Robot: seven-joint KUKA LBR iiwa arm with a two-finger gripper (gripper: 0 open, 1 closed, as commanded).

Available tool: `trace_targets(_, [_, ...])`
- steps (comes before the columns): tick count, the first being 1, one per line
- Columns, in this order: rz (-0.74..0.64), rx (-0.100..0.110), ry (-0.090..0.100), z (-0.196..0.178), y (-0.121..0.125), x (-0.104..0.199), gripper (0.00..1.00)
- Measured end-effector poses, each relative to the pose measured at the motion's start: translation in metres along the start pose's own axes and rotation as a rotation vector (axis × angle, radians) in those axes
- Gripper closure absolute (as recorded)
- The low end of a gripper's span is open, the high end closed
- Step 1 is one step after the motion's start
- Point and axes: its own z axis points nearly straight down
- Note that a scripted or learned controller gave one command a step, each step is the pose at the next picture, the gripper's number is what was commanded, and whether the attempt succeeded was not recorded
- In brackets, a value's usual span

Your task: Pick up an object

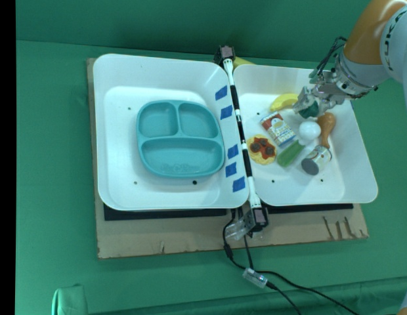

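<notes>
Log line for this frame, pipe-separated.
phase: reach | pincer: low over right bin, by yellow piece | grasp: unconfirmed | left bin: teal divided plate

Two shallow white bins sit side by side: a left bin (118, 84) and a right bin (351, 176). One teal divided plate (180, 138), with three compartments, lies in the left bin. Four blue tape squares (226, 113) mark the left bin's inner rim. Roughly seven small items cluster in the right bin, among them one yellow piece (283, 101), one small printed box (278, 128), one white ball (309, 131).
</notes>
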Motion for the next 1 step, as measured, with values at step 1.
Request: trace_targets(1, [-0.004, 0.017, 0.007, -0.0820, 0.0042, 0.1003, 1.00])
